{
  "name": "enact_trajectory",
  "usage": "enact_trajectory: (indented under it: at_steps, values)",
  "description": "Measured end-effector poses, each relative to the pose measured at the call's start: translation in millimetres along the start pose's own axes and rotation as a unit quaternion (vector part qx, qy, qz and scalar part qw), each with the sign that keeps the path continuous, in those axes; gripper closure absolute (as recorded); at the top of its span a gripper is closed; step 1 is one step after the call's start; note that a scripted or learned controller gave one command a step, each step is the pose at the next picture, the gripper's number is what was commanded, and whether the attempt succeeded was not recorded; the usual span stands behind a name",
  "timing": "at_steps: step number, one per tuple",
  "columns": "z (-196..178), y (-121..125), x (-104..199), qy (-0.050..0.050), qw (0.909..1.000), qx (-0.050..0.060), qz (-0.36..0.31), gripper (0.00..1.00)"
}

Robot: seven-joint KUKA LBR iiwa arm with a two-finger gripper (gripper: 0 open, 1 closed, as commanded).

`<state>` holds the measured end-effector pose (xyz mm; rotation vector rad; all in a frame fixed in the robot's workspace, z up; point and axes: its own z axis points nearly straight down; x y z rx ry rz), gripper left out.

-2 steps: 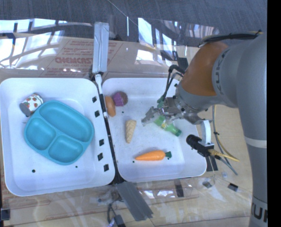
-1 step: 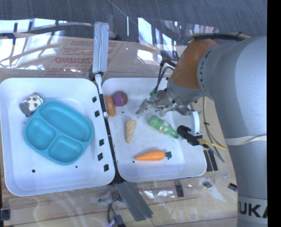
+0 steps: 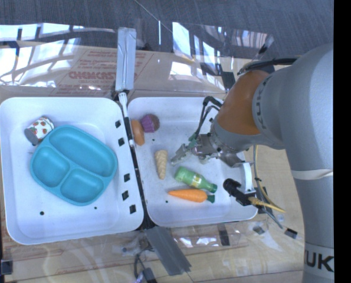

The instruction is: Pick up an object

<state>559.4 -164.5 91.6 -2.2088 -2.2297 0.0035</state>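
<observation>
White plastic everywhere: two shallow bins sit side by side across the middle of the frame. The left bin (image 3: 10,175) holds a blue divided plate (image 3: 74,164) and, up near its top left corner, a small grey-and-white toy (image 3: 39,130) with red spots. Hard to say what that toy actually is.

The right bin (image 3: 181,108) is where the action is. Along its left wall there's an orange-brown egg-shaped thing (image 3: 138,132) with a purple ball (image 3: 150,122) just beside it. Lower down, roughly mid-bin, lies a pale cream cone (image 3: 161,164). To the right of the cone there's a green bottle (image 3: 194,179), tilted, and right below that a carrot (image 3: 189,196) lying flat near the bottom edge.

The grey arm with its orange band comes in from the right side of the frame, and the gripper (image 3: 181,154) hangs over the middle of the right bin, just above the green bottle and right of the cone. Its fingers look spread apart, with nothing between them.

So progress-wise: nothing picked yet, as far as this shot shows. Every item is lying on the bin floor. The arm looks like it's in position for a try, and the bottle or the cone seem the likeliest targets since they're nearest. What's left is pretty much the whole job: come down, close on something, lift it clear.
</observation>
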Motion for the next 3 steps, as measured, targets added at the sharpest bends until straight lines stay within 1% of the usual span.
enact_trajectory:
  at_steps: [1, 2, 3]
  values:
    - [0.3, -48.2, 32.1, 0.0, 1.0, 0.0, 0.001, 0.0]
    - [-9.3, -47.5, 31.7, 0.0, 1.0, 0.0, -0.002, 1.0]
    - [-149.0, -52.6, 66.4, 0.0, 1.0, -0.006, 0.0, 1.0]
